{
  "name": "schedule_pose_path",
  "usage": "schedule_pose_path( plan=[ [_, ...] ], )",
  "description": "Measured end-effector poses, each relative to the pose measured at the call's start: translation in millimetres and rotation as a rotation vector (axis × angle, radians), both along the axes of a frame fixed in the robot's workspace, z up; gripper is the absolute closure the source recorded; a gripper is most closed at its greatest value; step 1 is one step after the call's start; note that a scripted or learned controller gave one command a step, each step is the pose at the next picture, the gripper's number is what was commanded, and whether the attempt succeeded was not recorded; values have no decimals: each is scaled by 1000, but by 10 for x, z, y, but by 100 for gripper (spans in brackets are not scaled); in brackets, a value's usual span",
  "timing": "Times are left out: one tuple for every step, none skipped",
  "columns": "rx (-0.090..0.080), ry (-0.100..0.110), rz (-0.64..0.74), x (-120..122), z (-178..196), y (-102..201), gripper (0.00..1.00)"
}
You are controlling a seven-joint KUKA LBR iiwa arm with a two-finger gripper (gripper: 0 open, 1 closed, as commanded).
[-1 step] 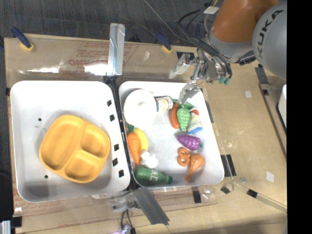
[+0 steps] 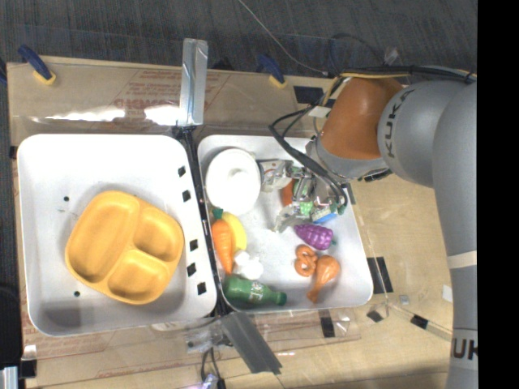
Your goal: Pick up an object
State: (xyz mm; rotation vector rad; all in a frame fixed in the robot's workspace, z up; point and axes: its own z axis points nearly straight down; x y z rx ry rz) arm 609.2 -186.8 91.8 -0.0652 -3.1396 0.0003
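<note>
The grey arm (image 2: pixel 430 136) reaches down into the right bin (image 2: pixel 349 290); the left bin (image 2: pixel 32 217) carries a yellow divided tray (image 2: pixel 122 245). In the right bin a white bowl (image 2: pixel 233 178) sits at the far-left corner. The gripper (image 2: pixel 298 205) hovers mid-bin just above the purple grape bunch (image 2: pixel 315 235); whether its jaws are apart or together I cannot tell. The grapes look the likeliest pick: centre over them, clear of the pretzel (image 2: pixel 305 260) and the orange toy (image 2: pixel 324 274) toward the near edge.
</note>
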Motion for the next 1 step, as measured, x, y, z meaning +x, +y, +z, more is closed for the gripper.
schedule_pose_path(
  plan=[
    [-1, -6, 9, 31, 132, 27, 100]
  ],
)
